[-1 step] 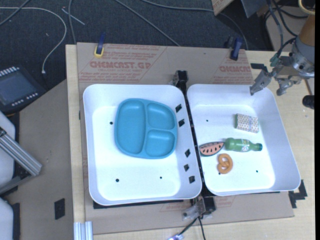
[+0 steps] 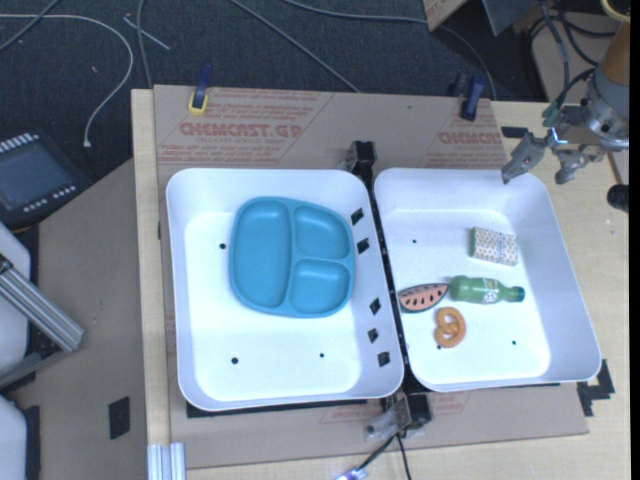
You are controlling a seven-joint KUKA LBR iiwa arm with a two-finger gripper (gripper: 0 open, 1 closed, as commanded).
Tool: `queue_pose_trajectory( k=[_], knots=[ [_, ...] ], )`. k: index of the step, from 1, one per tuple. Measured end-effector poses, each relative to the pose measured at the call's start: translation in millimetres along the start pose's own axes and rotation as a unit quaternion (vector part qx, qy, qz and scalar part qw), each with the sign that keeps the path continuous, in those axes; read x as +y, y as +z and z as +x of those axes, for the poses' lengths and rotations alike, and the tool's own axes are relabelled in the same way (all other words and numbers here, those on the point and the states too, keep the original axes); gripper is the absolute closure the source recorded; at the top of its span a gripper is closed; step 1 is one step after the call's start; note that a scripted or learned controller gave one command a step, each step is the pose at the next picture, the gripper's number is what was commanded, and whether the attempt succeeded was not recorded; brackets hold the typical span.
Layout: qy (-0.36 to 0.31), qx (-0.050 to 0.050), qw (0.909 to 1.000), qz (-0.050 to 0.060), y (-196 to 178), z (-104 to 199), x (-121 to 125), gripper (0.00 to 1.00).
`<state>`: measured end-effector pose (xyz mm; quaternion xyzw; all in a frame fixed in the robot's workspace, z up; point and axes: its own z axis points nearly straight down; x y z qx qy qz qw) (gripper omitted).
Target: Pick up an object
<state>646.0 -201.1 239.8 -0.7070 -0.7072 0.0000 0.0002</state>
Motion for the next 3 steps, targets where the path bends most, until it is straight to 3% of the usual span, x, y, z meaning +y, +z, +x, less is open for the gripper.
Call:
queue_pose_trajectory(
  k=[3],
  knots=[
    [0.0, 0.0, 1.0, 0.002, 130.6, -7.8, 7.4, 0.0]
  ],
)
